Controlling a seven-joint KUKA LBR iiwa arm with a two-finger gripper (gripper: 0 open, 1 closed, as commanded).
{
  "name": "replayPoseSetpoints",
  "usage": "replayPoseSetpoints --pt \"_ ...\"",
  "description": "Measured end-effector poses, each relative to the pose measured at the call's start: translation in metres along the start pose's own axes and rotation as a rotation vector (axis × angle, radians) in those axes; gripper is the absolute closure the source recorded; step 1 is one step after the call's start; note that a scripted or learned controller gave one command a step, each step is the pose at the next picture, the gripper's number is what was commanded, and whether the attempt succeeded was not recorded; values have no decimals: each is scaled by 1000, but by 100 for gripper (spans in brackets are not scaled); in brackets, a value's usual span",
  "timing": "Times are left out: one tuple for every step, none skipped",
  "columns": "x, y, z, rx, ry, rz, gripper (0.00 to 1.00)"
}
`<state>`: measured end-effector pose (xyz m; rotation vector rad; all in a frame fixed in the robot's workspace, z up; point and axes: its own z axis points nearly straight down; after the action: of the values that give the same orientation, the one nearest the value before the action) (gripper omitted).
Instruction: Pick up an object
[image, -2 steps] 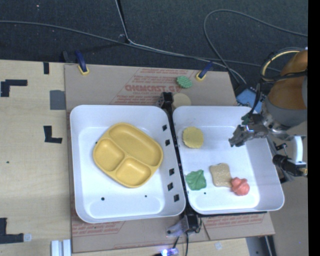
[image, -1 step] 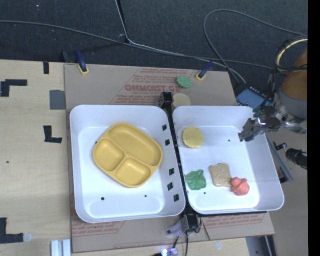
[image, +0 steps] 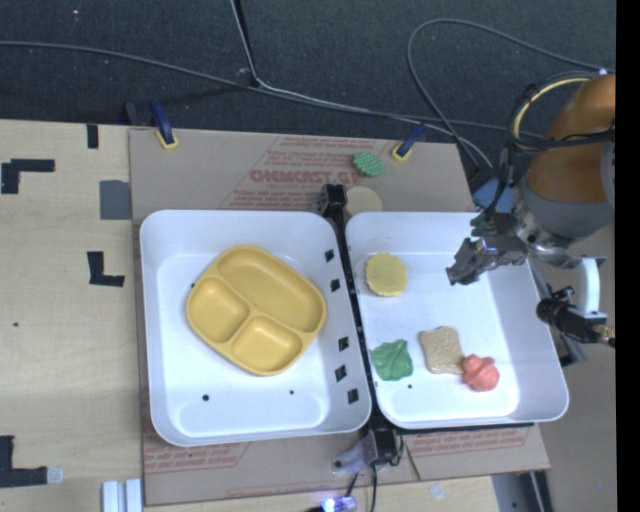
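So the gripper (image: 468, 266) is hanging over the right bin (image: 520, 400), up near that bin's far right corner, dark fingers pointing down and to the left. Honestly can't tell how far apart the fingers are, they're just a dark blob from this angle, and nothing is visibly between them. The grey arm (image: 565, 190) with its orange band comes in from the table's right edge.

Stuff in the right bin: a round yellow cookie-looking piece (image: 386, 275) near the far left side, right by the divider between the bins. Along the near side there's a green leafy piece (image: 392, 360) by the divider, then a tan toast-shaped piece (image: 440, 349) just beside it, and a pink-red piece (image: 481, 372) touching the toast's right corner.

The left bin (image: 170, 400) has a yellow compartment tray (image: 255, 309) sitting tilted around the middle. A small green waffle-textured thing (image: 368, 163) lies on the cardboard behind the bins, toward the table's far edge.
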<state>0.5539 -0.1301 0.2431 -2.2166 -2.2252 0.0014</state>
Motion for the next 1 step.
replayPoseSetpoints --pt "45 -7 7 1 0 0 100"
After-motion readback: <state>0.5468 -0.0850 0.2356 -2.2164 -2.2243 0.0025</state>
